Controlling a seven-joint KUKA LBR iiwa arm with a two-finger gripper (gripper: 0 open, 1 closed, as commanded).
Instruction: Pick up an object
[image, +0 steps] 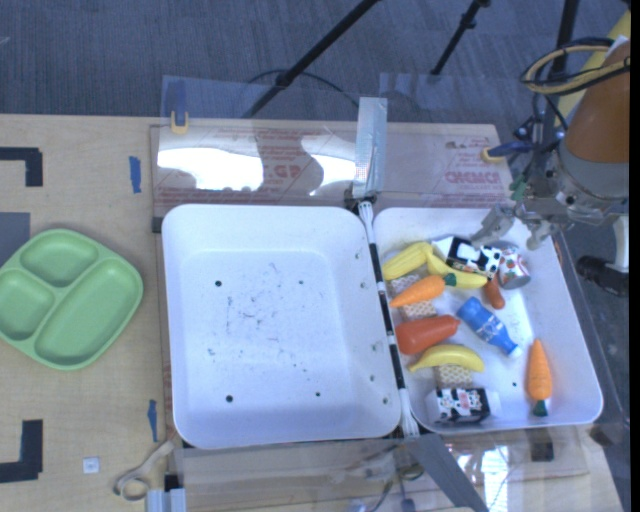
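1. Nearest the camera in the right bin (588, 395): a cow-print carton (462, 405), likely light and stiff, best taken across its flat sides.
2. Mid-bin: two bananas (447, 358), two carrots (539, 372), one red pepper (428, 331), one blue bottle (488, 326); smooth toys, probably slippery.
3. Farthest: a second cow-print toy (474, 257) under the gripper (515, 226); its finger state cannot be told.

The arm (600, 130) is cut off by the right edge. A small reddish toy (495, 294) lies partly tucked under neighbouring items, too small to identify. The scissors (140, 478) are blurry.
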